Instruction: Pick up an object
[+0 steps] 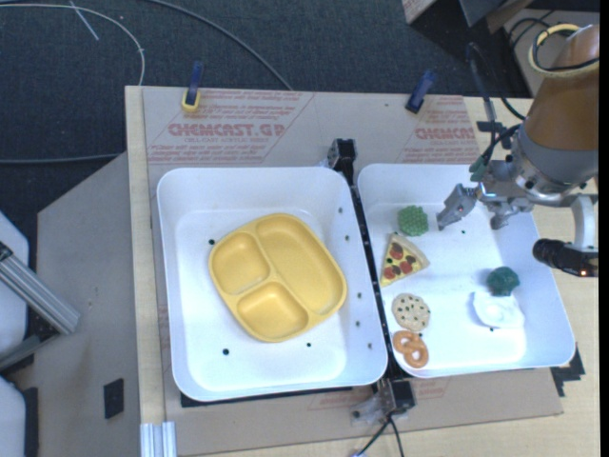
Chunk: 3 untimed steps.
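Toy foods lie in the right bin (542,355), and none of them is between the gripper's fingers. A green broccoli toy (413,221) sits near the top left part of that bin. Just below it is a pizza slice (401,259), close to the bin's left wall. Lower down the same side is a chocolate chip cookie (410,310), and a pretzel (413,348) sits just under it, near the bin's front edge. On the right side of the bin a dark green toy (502,279) sits just above a white blob-like thing (495,310); what these two are is hard to tell.

The middle of the right bin, between the pizza slice and the dark green toy, is bare white floor with open room. The back part of the bin under the arm is bare too.

The left bin (181,208) holds a yellow divided plate (276,276) with three parts, lying in the middle, with white floor all around it.

The arm (563,103) comes in from the upper right, with its orange band on top. The gripper (478,209) hangs over the back of the right bin, to the right of the broccoli toy and not touching it. Its two fingers (455,209) are spread apart with nothing between them.
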Motion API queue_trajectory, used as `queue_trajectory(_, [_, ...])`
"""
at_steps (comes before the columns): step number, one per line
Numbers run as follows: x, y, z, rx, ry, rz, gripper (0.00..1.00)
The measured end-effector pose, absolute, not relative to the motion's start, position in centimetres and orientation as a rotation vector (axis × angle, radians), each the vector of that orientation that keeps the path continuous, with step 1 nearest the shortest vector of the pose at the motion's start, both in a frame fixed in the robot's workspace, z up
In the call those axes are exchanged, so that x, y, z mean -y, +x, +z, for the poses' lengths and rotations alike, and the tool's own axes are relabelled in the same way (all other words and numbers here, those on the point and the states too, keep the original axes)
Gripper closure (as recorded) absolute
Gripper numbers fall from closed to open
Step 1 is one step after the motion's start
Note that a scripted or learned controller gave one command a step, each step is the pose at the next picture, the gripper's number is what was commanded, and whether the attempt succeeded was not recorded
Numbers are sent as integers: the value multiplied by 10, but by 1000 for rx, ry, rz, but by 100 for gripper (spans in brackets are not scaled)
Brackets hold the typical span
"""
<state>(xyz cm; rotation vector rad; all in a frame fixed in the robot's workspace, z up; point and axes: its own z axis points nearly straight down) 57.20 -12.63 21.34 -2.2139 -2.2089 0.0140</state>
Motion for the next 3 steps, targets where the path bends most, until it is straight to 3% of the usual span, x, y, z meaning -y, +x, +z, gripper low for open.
queue_trajectory(1, [126, 575, 221, 2220, -2219, 0, 0])
queue_trajectory(3, [124, 566, 136, 2219, -2220, 1, 0])
